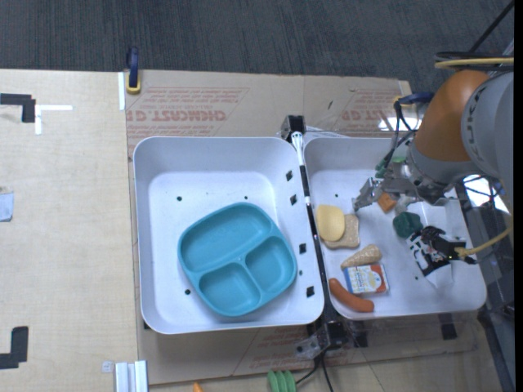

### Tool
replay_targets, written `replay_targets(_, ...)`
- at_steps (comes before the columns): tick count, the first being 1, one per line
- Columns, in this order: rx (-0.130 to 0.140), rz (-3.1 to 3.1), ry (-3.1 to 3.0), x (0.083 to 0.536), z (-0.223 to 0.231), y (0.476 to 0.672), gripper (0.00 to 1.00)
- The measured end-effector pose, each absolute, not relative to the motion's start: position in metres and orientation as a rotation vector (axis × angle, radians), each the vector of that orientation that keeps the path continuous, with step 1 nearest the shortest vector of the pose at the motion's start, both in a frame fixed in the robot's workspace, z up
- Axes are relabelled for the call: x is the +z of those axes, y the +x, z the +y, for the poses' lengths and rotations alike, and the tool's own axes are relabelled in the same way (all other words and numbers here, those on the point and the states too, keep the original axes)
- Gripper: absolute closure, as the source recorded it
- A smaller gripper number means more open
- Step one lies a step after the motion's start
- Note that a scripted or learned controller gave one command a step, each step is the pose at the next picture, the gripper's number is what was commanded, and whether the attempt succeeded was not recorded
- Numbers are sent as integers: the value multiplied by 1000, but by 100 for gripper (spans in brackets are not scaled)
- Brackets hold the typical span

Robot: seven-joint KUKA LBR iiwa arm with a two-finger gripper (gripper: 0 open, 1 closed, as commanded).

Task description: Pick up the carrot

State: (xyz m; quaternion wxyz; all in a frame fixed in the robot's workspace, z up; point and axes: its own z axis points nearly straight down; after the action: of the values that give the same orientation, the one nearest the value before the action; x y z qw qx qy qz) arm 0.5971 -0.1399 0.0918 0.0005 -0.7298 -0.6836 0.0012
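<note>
A small orange piece, the carrot (386,202), shows in the right bin (466,296) near its back middle. It lies right against the metal end of my gripper (372,195), partly hidden under the wrist. A dark green lump (406,223) lies just right of and below it; whether it is joined to the carrot is unclear. The arm comes in from the right, its orange band above the bin's back right corner. The view does not tell whether the carrot is held.
In the right bin's left part lie a yellow rounded food (330,221), a bread slice (351,232), a pale wedge (362,257), a small printed carton (365,280) and a red sausage (351,296). The left bin (163,186) holds a blue divided plate (237,258).
</note>
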Motion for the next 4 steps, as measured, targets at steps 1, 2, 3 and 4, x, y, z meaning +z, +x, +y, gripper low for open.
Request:
replay_targets(1,3,-2142,-2300,92,-182,659,0)
replay_targets(2,4,-2053,-2376,92,-133,597,0)
replay_targets(3,2,-2109,-2333,93,-193,635,0)
replay_targets(4,3,-2249,-2192,92,-148,572,0)
